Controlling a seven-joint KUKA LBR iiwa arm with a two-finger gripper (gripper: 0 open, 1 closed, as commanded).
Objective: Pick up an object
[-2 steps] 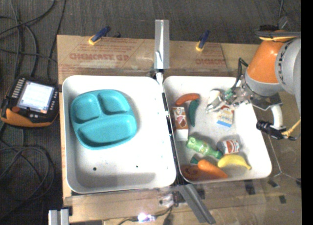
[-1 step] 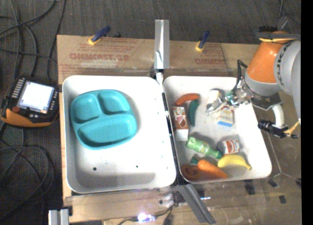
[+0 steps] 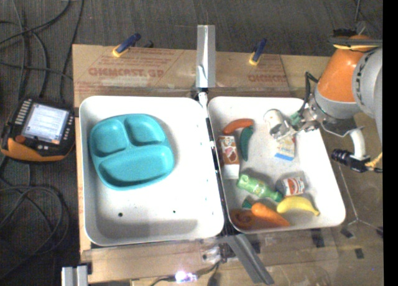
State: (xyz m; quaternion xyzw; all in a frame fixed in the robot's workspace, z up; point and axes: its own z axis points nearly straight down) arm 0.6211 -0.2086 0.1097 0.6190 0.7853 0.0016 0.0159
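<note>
My gripper [image 3: 279, 125] hangs low over the back of the right bin [image 3: 329, 173], reaching in from the right under the arm's orange band [image 3: 339, 79]. Just in front of it a small white, blue and yellow carton [image 3: 286, 150] lies on the bin floor. To the gripper's left are an orange-red sausage shape [image 3: 238, 125] and a dark green vegetable [image 3: 245, 142]. A red-labelled packet [image 3: 229, 150] lies by the bin's left wall. Nearer the front are a green bottle [image 3: 254, 186], a small can [image 3: 291, 185], a banana [image 3: 298, 205] and a carrot [image 3: 268, 213].
The left bin [image 3: 93, 216] holds a teal divided plate [image 3: 132, 149]. A metal post [image 3: 204, 61] stands behind the seam between the bins. A handheld control pendant [image 3: 38, 129] lies left of the bench, with cables on the floor.
</note>
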